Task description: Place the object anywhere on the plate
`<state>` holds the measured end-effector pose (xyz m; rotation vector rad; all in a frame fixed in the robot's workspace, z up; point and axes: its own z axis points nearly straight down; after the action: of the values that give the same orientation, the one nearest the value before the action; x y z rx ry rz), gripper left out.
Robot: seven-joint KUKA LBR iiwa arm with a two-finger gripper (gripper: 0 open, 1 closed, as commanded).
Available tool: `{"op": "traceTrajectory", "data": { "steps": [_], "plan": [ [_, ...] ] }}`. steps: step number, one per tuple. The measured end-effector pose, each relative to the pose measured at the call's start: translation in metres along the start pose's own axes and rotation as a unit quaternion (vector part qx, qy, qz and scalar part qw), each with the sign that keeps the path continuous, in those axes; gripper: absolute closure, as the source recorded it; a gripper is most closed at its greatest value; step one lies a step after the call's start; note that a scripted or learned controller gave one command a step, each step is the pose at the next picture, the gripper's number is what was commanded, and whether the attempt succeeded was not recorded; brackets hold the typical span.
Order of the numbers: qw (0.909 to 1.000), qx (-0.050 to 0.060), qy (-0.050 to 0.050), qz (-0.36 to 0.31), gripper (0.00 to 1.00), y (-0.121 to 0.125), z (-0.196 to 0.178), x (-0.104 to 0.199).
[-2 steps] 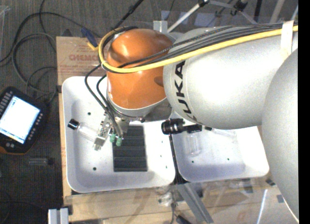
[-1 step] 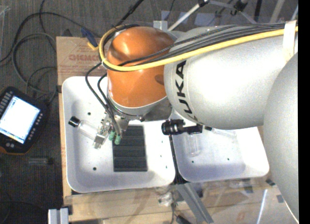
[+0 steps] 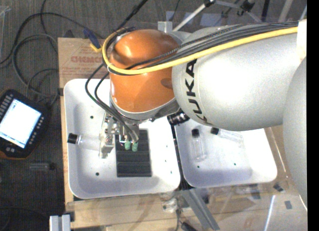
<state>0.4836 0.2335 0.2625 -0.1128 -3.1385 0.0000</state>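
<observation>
1. Your gripper (image 3: 130, 145) hangs low in the left bin (image 3: 79, 175), its green-tipped fingers (image 3: 134, 146) right over the top edge of the dark ribbed plate (image 3: 133, 157). I cannot tell whether they are released or clenched, and nothing shows between them.
2. The likely object, a clear vial with a black cap (image 3: 84, 139), lies just left of that plate, on the bin floor. If the gripper closes where it is, it may grasp nothing.
3. The vial is clear and round, so it could roll or slip away when touched.
4. A second clear vial (image 3: 199, 144) lies in the right bin (image 3: 259, 170), well apart from the plate; watch that the wrong target is not chosen.
</observation>
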Motion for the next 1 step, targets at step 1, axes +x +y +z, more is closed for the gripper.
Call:
{"op": "traceTrajectory", "data": {
  "steps": [1],
  "plan": [
    [0.9983, 0.0, -0.002, -0.059, 1.0, -0.0009, -0.1464, -0.0011]
  ]
}}
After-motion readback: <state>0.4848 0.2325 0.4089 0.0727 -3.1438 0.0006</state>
